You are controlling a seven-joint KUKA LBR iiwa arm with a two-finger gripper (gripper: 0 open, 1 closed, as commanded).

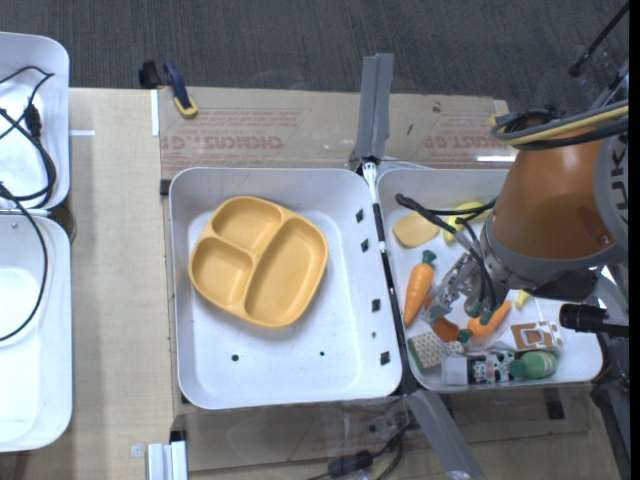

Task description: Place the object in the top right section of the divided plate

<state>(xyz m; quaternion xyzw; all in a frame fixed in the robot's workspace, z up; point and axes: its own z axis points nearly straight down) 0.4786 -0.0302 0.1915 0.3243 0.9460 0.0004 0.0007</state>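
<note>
The divided plate [259, 260], yellow with three sections, lies tilted in the left bin [200, 368]. The right bin [590, 360] holds a heap of toy food: a carrot [417, 286], a pale yellow piece [415, 230], a second carrot [490, 320], a green piece [534, 366] and small printed cartons [536, 337]. The pincer [462, 290] is down among them; whether it is open or closed cannot be made out. The bins rest on a pale wooden bench [110, 298]; cardboard [270, 128] behind reads, upside down, something like "CHEMICAL". Dark carpet [300, 18] lies beyond.
</note>
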